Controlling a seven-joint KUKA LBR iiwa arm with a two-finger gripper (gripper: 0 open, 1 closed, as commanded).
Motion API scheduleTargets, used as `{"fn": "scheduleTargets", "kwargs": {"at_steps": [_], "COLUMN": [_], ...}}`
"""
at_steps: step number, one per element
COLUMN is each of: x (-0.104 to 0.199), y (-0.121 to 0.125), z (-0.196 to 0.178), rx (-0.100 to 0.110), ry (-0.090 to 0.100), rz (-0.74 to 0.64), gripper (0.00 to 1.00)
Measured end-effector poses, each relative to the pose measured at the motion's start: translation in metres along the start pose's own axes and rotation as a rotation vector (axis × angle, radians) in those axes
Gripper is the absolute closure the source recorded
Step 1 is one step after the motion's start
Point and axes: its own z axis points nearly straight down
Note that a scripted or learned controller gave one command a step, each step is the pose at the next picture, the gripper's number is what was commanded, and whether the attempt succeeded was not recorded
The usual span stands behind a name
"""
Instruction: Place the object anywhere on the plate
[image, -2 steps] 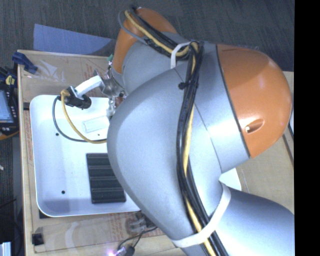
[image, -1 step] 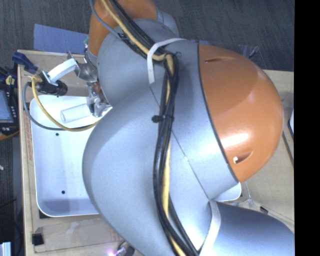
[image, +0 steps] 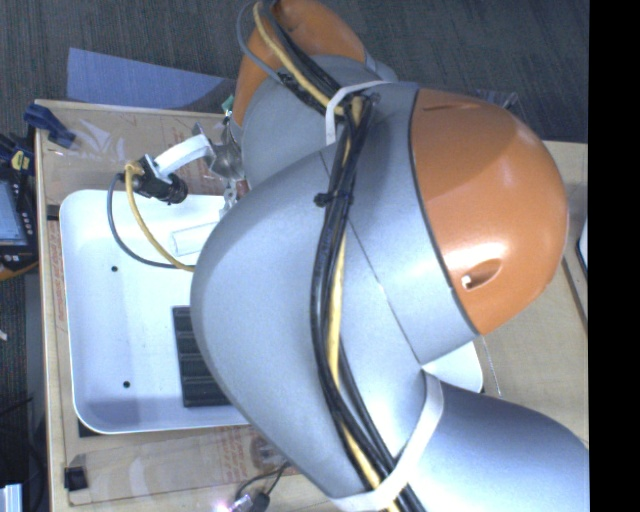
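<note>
My grey arm with its orange band covers most of the view and reaches over the left white bin. A dark ribbed rectangular object lies flat on the bin floor near its front, with its right side hidden under the arm. A small metal part of the gripper peeks out at the arm's upper left edge, above the bin's back rim. Whatever lies beneath the arm is hidden.
A yellow cable loops from a black and white connector over the bin's back left part. A pale flat piece lies by the arm's edge. Wooden bench surrounds the bin.
</note>
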Motion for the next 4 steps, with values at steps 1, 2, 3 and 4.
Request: {"fn": "scheduleTargets", "kwargs": {"at_steps": [1,2,3,4], "x": [-0.024,0.009,-0.048,-0.002], "y": [0.026,-0.052,0.023,0.043], "z": [-0.060,-0.019,-0.010,0.026], "rx": [0.004,0.001,0.005,0.004], "ry": [0.002,0.006,0.000,0.002], "rz": [-0.362,-0.055,0.001,-0.047], "gripper": [1.00,1.00,1.00,1.00]}}
